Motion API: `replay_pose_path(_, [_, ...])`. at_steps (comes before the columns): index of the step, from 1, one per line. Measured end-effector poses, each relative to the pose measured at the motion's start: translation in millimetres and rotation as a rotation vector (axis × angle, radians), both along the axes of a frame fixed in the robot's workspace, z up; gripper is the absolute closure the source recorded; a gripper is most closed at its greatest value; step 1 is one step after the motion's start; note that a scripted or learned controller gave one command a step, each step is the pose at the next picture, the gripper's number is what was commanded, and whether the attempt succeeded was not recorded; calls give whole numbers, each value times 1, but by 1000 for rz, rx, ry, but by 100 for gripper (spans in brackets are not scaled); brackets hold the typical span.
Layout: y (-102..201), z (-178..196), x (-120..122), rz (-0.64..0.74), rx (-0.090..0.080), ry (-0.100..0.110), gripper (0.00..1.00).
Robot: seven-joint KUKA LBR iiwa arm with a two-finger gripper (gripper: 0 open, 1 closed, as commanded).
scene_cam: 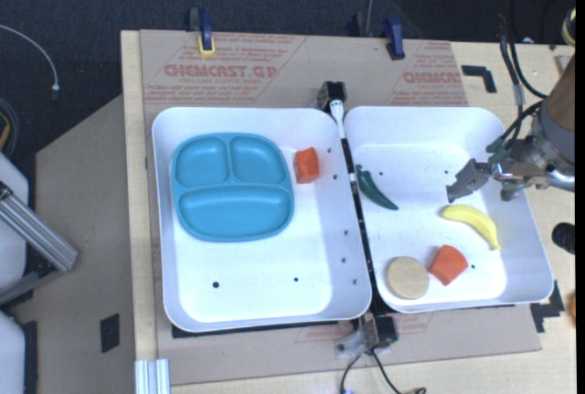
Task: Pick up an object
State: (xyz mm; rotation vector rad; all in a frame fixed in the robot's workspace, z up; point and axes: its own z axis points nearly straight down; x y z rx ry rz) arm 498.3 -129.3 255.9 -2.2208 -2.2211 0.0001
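My gripper (485, 187) hangs over the right bin (411, 132) near its right wall, open, with nothing between its fingers. One dark finger (464, 180) points left and down; the other sits by the bin's right side. A yellow banana (473, 222) lies just below the gripper, apart from it. A red-orange block (448, 264) and a tan round disc (408, 277) rest at the bin's front. A green pod (374, 188) lies near the bin's left wall.
The left bin (256, 292) holds a blue divided plate (234, 186) and a small orange piece (307, 165) beside it. Cables and a clamp (334, 95) sit at the back between the bins. Blue clamps (393, 36) hold the board's far edge.
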Motion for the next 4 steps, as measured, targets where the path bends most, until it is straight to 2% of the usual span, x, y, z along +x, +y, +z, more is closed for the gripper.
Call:
replay_pose_path(1, [2, -55, 10, 0, 2, 6, 0])
replay_pose_path(3, [4, -167, -2, -1, 3, 7, 0])
replay_pose_path(4, [3, -153, -1, -2, -1, -1, 100])
